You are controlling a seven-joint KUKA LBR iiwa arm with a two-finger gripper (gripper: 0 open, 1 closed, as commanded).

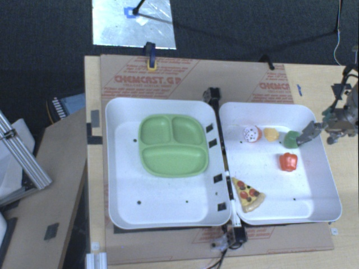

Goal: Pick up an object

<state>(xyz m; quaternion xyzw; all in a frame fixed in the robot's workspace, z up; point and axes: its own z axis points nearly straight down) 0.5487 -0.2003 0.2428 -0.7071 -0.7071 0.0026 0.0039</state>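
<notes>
Two shallow white bins sit side by side on a brown board on the bench. At the far left edge, off the bench, a silver metal frame (19,156) slants across a tan surface. The left bin (120,206) holds a green plate (173,145) with three compartments, two small ones at the back and one wide one at the front; it lies flat near the middle of the bin. Behind the bins, at the top of the view, a shiny square sheet (133,15) lies on the dark floor, and a yellow clamp (151,60) grips the back edge of the board. Black clips run down the seam where the bins meet.

The right bin (320,206) holds five small things. A toy pizza slice (247,194) lies near the front left corner, close to the seam. Toward the back, a white ball with red spots (251,134) sits just beside a small yellow piece (271,134). A red pepper-like toy (288,161) sits apart, nearer the middle right. A green toy (290,139) rests at the back right, and the gripper (307,134) reaches in from the right edge with its tip touching or just beside that green toy. Whether its fingers are spread or closed, or have hold of anything, I cannot tell.
</notes>
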